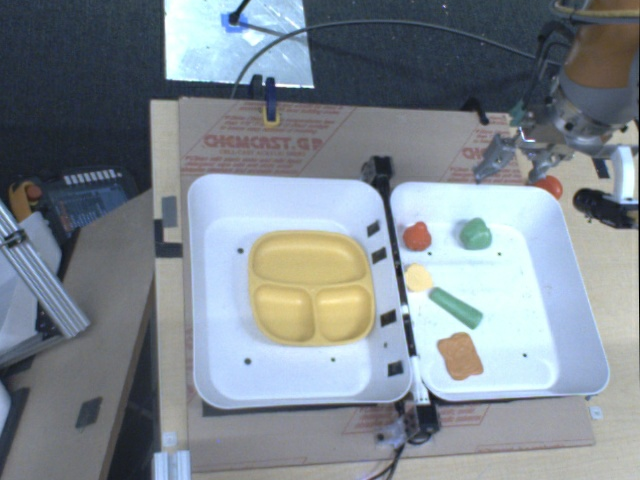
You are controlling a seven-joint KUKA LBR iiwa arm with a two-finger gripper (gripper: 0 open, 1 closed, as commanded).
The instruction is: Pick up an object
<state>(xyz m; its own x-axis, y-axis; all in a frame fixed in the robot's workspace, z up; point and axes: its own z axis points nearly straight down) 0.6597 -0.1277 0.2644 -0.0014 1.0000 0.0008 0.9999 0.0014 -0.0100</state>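
We find the gripper (515,158) at the upper right, hanging above the far rim of the right bin (575,268), carried by the grey arm (600,58) with its orange band. Its two pale fingers (492,160) look spread apart, and we see nothing between them; a small red-orange shape (547,186) sits just beside and below the wrist, but we cannot tell whether it is an object or part of the rig. So we judge the task hardly begun: nothing is lifted, and the choosing, descent and closing all seem left to do.

Moving outward, the right bin holds the candidates. Nearest the gripper lies a green rounded object (476,233), with a small red object (416,235) near it to the left. Below those rest a pale yellow disc (418,278), a long green piece (456,306) lying on a slant, and an orange-brown flat piece (460,356) toward the near edge. All lie apart from each other on the bin floor.

The left bin (215,268) bears a yellow divided tray (309,286) with three compartments. Both bins sit on the counter (330,133), covered in printed brown board
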